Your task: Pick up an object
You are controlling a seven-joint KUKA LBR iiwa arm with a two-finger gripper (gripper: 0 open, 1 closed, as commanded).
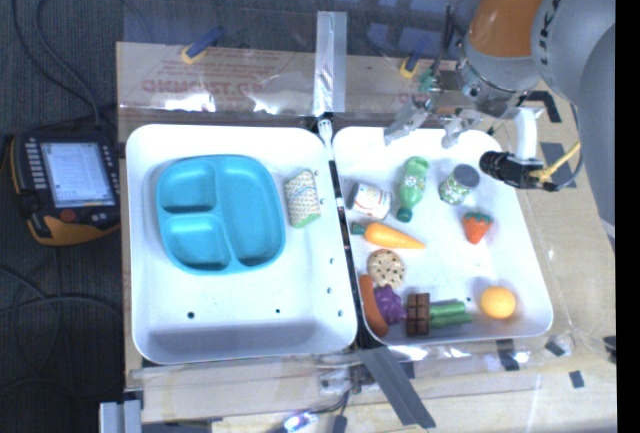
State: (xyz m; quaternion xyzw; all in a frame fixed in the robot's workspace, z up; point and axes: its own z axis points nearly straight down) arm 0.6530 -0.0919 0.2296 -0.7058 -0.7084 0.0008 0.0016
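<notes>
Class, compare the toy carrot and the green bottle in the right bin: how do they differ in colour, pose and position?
The toy carrot is orange; the green bottle is green with a pale label. The toy carrot lies almost crosswise, tip toward the view's right, while the green bottle lies nearly lengthwise, cap toward the near edge. The green bottle sits farther back, nearer the gripper. Both lie flat in the right bin, apart from each other.

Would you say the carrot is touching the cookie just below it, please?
Apart: the camera view shows a strip of white bin floor between the carrot and the cookie.
</notes>
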